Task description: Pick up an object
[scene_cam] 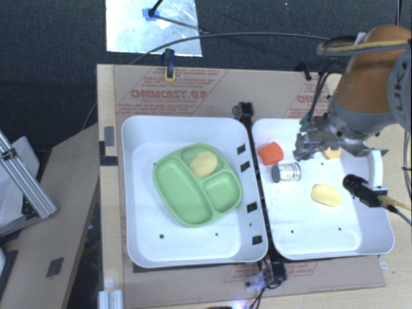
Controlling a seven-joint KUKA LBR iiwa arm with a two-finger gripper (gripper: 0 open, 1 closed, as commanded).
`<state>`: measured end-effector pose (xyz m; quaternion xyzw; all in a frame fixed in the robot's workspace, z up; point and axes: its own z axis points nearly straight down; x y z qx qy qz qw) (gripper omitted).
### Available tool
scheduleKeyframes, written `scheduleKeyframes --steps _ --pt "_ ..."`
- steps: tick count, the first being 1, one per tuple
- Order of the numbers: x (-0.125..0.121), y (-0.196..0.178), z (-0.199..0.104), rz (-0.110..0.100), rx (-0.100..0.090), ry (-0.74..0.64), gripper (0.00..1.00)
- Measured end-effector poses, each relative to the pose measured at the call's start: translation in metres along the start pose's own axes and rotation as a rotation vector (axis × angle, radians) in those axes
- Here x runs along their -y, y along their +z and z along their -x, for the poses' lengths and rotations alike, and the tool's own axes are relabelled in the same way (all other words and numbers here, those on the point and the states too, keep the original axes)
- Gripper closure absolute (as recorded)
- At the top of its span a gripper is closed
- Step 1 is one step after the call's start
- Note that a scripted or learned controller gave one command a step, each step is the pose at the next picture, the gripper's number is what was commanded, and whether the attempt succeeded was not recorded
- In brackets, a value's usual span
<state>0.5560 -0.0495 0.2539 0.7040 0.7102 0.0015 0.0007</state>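
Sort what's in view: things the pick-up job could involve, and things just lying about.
Job:
gripper
orange block
small can lying on its side
yellow piece in the right bin

Lying about:
green divided tray
yellow piece on that tray
blue clamp

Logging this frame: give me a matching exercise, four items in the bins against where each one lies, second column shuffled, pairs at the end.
Things:
1. green divided plate
2. orange block
3. small can
4. gripper

Places:
A. lying on its side in the right bin, just below the orange block
B. over the right bin's upper part, right of the orange block
C. in the left bin, with a pale yellow piece in its top compartment
D. near the right bin's upper left corner, beside the divider

Pairs: 1-C, 2-D, 3-A, 4-B
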Motion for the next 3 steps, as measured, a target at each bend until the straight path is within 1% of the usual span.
scheduleKeyframes --steps 1,2,3 --pt "-0.012 0.018 -0.055 -0.003 0.0 -0.001 1.0" --pt "-0.023 0.017 -0.099 0.0 -0.001 0.0 1.0" --pt "-0.033 0.029 -0.16 -0.001 0.0 -0.001 1.0"
